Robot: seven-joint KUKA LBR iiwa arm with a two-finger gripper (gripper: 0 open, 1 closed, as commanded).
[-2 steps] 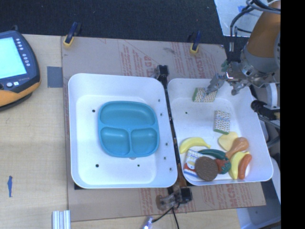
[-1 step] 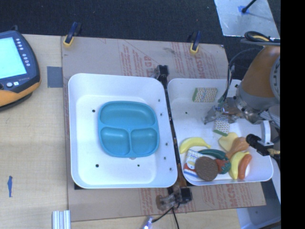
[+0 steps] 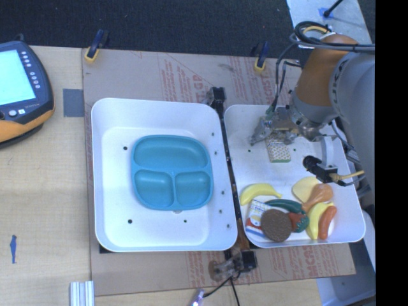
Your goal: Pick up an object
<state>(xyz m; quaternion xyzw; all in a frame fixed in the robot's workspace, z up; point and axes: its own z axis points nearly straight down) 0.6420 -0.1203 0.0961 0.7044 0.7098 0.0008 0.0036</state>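
Far left on the desk (image 3: pixel 51 190): a handheld pendant with a lit screen (image 3: pixel 18 91). Next, the left bin (image 3: pixel 108 171), holding a blue divided plate (image 3: pixel 171 171) at its middle. Then the right bin (image 3: pixel 252 116), toy food heaped along its near side: banana (image 3: pixel 257 190), brown round cookie (image 3: pixel 276 225), orange sausage (image 3: pixel 326 222). Jaws of the gripper (image 3: pixel 278 131) low over the far part of that bin, just above a small checkered block (image 3: pixel 278 150); released or clenched, cannot tell.
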